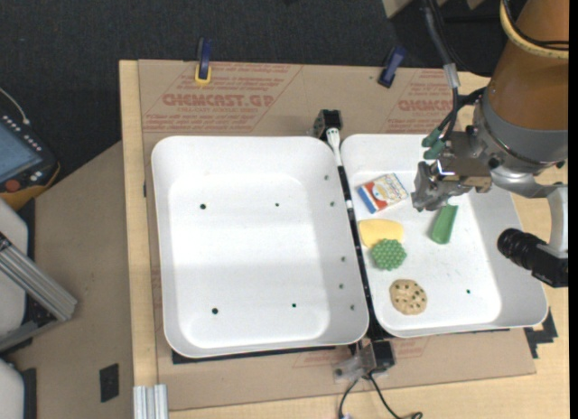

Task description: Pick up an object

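Observation:
My gripper (433, 193) hangs over the upper middle of the right bin (479, 304), its dark fingers pointing down. A green block (442, 224) lies just below and to the right of the fingertips, apart from them as far as I can see. A small red, white and blue packet (383, 192) lies to the gripper's left. Below the packet sit a yellow piece (379, 228), a green bumpy ball (388, 254) touching it, and a round cookie (408, 296) near the front.
The left bin (181, 228) sits beside the right one, divided by a black clamp rail (348, 218). A black cylinder (533, 255) juts in at the right bin's right rim. Blue and yellow clips hold the cardboard at the back.

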### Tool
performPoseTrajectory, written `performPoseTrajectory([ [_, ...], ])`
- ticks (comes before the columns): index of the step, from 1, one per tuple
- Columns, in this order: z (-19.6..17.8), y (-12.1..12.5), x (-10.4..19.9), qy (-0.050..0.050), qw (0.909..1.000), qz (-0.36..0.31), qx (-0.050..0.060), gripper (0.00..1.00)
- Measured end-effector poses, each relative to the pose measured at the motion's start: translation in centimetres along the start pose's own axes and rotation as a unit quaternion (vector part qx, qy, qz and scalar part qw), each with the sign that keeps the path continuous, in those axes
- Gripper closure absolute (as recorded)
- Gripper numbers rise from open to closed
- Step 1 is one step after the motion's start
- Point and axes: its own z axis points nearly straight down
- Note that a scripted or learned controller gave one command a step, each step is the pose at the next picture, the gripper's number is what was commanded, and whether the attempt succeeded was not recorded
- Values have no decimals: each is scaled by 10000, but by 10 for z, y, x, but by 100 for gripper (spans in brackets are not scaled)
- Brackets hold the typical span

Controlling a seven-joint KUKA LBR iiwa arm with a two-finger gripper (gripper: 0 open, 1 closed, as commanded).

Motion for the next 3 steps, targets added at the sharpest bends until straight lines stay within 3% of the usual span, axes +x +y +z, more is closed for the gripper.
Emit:
performPoseTrajectory([
  [3, -33, 2, 2, -12, 10000, -19, -60, 100],
])
